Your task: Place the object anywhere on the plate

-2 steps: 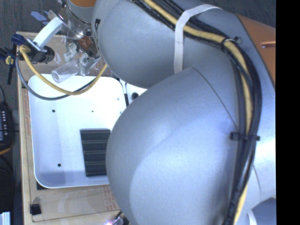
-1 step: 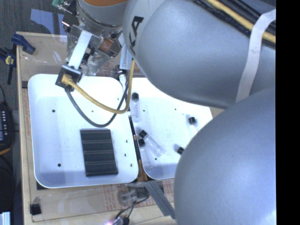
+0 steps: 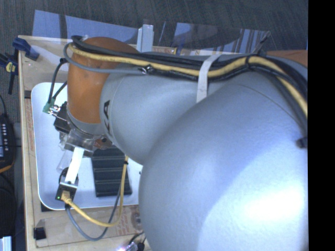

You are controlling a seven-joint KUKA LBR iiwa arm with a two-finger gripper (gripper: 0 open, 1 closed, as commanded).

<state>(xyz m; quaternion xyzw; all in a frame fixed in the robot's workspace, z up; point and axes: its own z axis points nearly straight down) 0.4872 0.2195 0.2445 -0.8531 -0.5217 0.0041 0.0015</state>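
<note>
My grey arm, with its orange band (image 3: 86,88), reaches from the right across both bins and hides most of what lies in them. My gripper (image 3: 99,182) hangs below the band, low over the front half of the left white bin (image 3: 44,140). A black ribbed part of the gripper and a white strip with a green connector (image 3: 70,174) show above the bin's floor. The arm's bulk covers whatever lies under and to the right of the gripper.
A yellow cable (image 3: 97,218) loops from the gripper over the bin's front rim and the wooden bench edge (image 3: 26,213). A blue clamp (image 3: 23,48) sits at the bench's far left corner. Dark equipment (image 3: 4,140) stands off the bench's left side.
</note>
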